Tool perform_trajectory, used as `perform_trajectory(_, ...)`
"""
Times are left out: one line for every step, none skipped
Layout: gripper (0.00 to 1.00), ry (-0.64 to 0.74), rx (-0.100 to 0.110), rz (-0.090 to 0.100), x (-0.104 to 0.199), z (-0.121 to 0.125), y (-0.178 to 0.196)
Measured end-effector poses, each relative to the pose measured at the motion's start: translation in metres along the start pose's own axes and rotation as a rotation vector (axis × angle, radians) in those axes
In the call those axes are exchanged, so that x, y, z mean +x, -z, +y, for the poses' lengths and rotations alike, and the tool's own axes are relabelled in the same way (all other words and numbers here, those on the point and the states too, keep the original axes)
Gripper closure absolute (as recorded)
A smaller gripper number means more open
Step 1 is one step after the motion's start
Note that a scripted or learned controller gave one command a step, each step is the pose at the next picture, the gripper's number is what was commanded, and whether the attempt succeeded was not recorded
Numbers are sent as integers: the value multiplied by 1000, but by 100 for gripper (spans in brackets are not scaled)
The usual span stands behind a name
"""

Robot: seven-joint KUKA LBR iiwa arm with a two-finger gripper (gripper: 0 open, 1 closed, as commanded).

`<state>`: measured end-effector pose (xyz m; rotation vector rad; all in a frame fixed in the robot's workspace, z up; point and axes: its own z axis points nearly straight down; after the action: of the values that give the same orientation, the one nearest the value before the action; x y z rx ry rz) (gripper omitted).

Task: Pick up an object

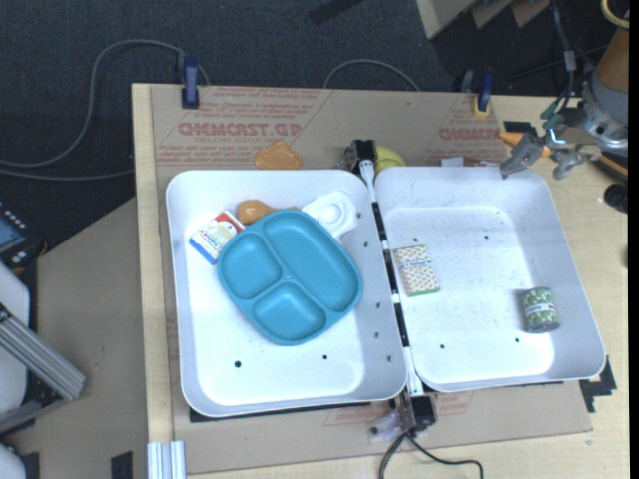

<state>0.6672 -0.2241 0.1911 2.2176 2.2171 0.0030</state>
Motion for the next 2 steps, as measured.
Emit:
perform_trajectory(0, 2, 13, 20, 8, 0, -102)
perform_trajectory(0, 0, 0, 0, 0, 0, -8)
